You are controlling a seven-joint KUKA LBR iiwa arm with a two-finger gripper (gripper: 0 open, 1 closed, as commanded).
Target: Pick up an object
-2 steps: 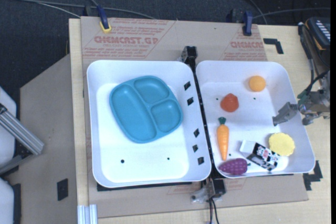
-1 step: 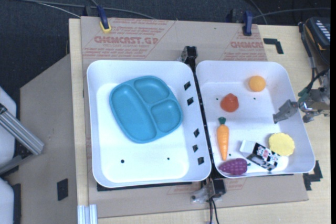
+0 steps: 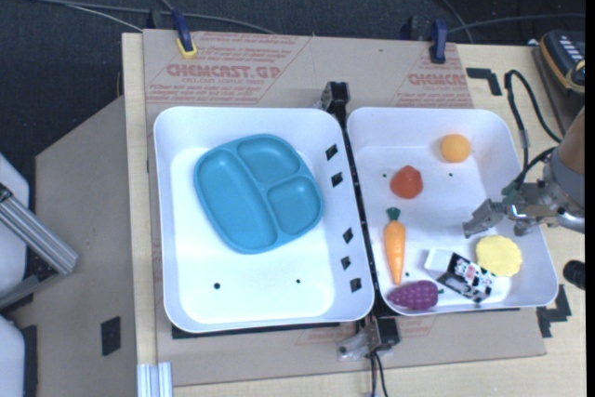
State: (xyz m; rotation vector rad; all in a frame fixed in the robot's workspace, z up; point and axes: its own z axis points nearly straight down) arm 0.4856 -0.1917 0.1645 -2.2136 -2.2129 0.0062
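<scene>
The pick has not happened yet, as far as this view shows: every object lies on a bin floor and nothing sits between the fingers. The gripper (image 3: 493, 217) reaches in from the right edge of the frame, low over the right bin (image 3: 372, 127), its fingers spread fairly wide and empty. It sits just above and left of the yellow disc (image 3: 499, 255), which lies at the lower right of that bin and looks the likeliest target, though the task names no particular object. The other candidates share the same bin: an orange ball (image 3: 455, 148) at upper right, a red piece (image 3: 406, 182) near the middle, a carrot (image 3: 395, 244) along the left side, a purple piece (image 3: 413, 296) at the bottom edge, and a small black-and-white item (image 3: 463, 273) just left of the disc. The left bin (image 3: 172, 228) holds a blue tray (image 3: 257, 191). What remains, by my judgement, is nearly everything: settle over one object, close on it, and lift it free.
</scene>
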